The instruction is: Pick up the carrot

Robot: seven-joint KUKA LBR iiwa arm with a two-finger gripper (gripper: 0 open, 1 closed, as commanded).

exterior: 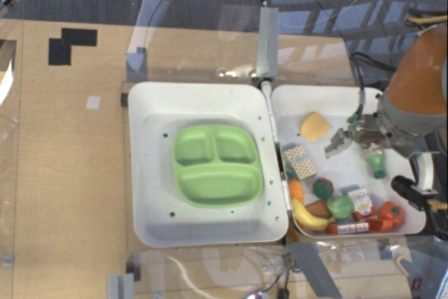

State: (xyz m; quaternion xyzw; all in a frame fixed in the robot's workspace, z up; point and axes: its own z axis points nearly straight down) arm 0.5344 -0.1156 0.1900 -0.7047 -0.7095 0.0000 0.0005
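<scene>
Currently, the two-finger gripper [337, 143] is seen over the upper middle of the right-hand shallow white bin [420, 224], hanging from the grey arm with its orange band at the right of the view. The fingers are spread apart, and nothing is seen between them.

The small orange plastic carrot [297, 190] is found at the left edge of that same bin, pressed close to the dividing wall, just above the yellow toy banana [311, 218] and just below a small chequered packet [300, 162]. Its long axis appears to run roughly up and down the view, along the bin wall, though much of its length is hard to make out among its neighbours.

From the jaws, the carrot lies to the lower left: towards the bin's left wall and towards the near edge of the bench. A round yellow piece [316, 126] sits just to the left of the gripper, and a red-and-green toy strawberry [323, 188] rests beside the carrot on its right.

It is judged that the approach has not yet been made. A move to the lower left would be called for, followed by a descent. Because the carrot is hemmed in by the wall, the packet and the banana, little room is left for the fingers, and a missed or fouled grasp may be expected.

The left-hand bin holds a green divided plastic tray [217, 166], well apart from the work.
</scene>
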